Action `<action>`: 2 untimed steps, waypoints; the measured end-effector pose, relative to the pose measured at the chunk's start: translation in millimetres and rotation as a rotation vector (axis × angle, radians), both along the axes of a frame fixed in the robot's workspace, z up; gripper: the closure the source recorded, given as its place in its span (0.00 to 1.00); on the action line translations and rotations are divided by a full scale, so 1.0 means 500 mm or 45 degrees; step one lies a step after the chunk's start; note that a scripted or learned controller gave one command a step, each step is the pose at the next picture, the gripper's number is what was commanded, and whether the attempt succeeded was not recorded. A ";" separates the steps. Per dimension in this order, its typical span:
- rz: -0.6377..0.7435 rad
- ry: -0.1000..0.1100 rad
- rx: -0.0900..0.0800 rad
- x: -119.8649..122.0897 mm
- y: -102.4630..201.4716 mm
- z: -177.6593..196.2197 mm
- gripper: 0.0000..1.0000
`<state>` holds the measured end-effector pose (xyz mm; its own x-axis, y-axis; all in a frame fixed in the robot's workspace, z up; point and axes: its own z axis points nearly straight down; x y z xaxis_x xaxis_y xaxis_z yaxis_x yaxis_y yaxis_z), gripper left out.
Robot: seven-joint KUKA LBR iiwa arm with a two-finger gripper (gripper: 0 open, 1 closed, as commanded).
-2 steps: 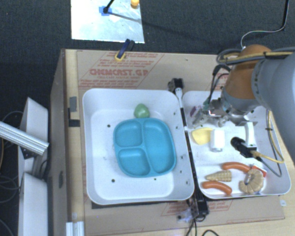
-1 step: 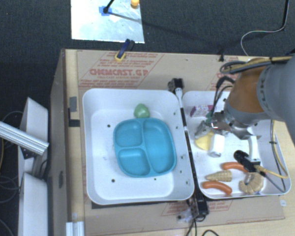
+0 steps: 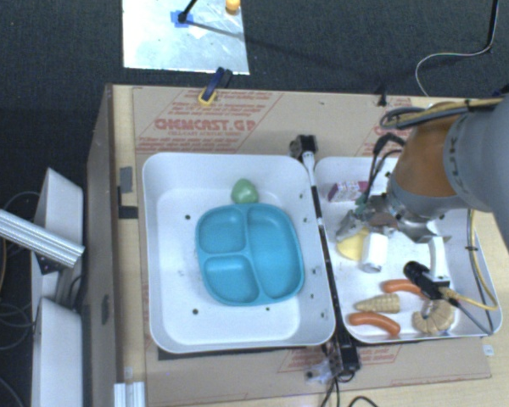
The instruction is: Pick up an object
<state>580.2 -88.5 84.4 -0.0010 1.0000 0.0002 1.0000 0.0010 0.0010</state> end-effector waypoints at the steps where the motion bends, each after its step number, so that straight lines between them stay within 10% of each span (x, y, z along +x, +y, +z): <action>1: 0.000 -0.001 0.000 0.005 -0.001 0.000 0.00; 2: 0.000 0.000 0.000 -0.014 -0.002 0.000 0.00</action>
